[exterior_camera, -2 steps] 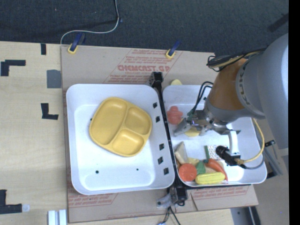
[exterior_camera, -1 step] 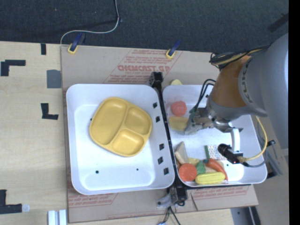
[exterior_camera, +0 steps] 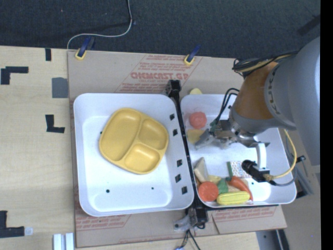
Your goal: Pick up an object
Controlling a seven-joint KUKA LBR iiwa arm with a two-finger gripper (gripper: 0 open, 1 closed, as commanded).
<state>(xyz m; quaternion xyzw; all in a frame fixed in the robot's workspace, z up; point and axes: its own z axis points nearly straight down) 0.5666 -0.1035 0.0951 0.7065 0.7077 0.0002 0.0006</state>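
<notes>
While the arm (exterior_camera: 270, 95) reached over the right bin (exterior_camera: 281, 191), its tool (exterior_camera: 205, 139) hung beside a yellow piece (exterior_camera: 193, 135). Its grip could not be told. A yellow tray (exterior_camera: 133, 140) lay in the left bin (exterior_camera: 86, 139).

I see 2 bins side by side, left bin (exterior_camera: 88, 155) w/ a divided plate (exterior_camera: 134, 140) in its middle, right bin (exterior_camera: 283, 191) w/ toy food bunched at its near edge (exterior_camera: 223, 189), more pieces (exterior_camera: 197, 120) toward the far left corner, arm (exterior_camera: 270, 95) above it.
</notes>
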